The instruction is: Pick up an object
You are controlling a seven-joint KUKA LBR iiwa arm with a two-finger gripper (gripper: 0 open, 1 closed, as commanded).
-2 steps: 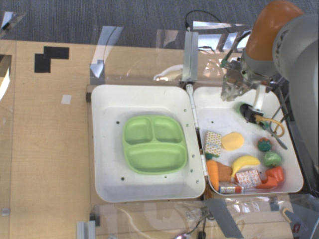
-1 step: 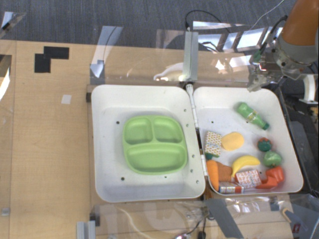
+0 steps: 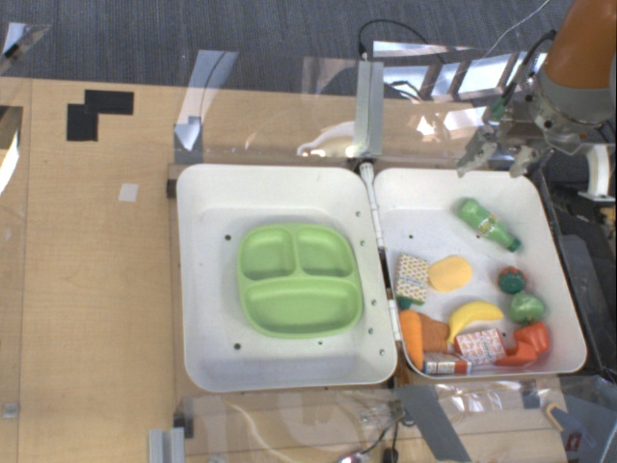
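The gripper hangs over the right bin's far edge, fingers spread apart with nothing between them. Nearest below sits the green bottle, lying slantwise in the bin's far right part, well apart from the pile along the near edge. Best bet, I'd say: drop straight down and close across its narrow body.

There are two white bins: the left bin and the right bin. The left bin has one green divided plate. The right bin has one green bottle, one patterned packet, one yellow round piece, one banana, one carrot and one small printed box. Some more small red and green items lie at the near right corner; I cannot count them exactly.
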